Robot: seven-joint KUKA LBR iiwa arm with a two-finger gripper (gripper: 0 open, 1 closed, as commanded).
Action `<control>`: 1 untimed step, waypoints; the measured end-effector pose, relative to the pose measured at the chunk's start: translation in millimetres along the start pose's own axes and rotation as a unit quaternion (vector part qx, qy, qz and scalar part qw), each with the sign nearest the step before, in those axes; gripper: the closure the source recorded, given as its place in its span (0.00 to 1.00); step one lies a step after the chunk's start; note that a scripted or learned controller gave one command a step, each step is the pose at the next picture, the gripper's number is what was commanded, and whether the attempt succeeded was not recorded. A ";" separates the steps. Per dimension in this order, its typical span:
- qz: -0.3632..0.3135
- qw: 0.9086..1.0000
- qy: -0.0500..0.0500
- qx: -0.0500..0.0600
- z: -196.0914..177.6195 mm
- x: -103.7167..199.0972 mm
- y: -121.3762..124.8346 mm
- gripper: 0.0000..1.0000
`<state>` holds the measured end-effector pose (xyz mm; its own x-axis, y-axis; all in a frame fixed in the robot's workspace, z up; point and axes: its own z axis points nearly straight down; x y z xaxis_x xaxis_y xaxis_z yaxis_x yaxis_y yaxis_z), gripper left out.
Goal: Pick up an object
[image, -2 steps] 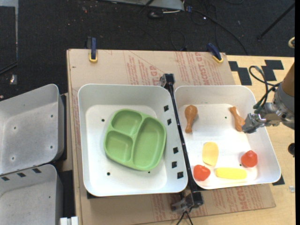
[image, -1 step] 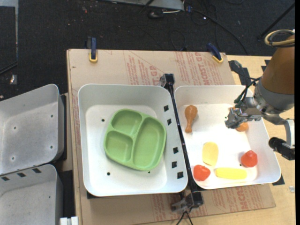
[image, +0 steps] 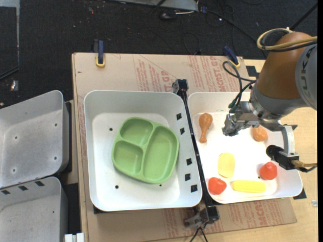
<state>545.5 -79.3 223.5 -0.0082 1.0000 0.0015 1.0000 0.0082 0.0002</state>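
Faintly, red mirrored lettering (image: 151, 74) on cardboard (image: 131, 67)

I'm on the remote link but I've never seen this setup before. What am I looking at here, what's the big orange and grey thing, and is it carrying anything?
You are looking down at a slant from one fixed camera above a bench. The big orange and grey thing is the robot arm, reaching in from the right. Its gripper hangs over the right bin; nothing can be seen in it.

The left bin holds a green divided plate. The right bin holds toy food: a drumstick, an orange piece beside the gripper, a pale yellow piece, a long yellow one, and two red ones. The job is to pick one up.
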 end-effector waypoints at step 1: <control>0.000 1.000 -0.001 -0.001 8.4 51.9 21.6 1.00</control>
<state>566.6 -27.2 215.2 -0.0079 1.0000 0.0005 1.0000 0.0079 0.0013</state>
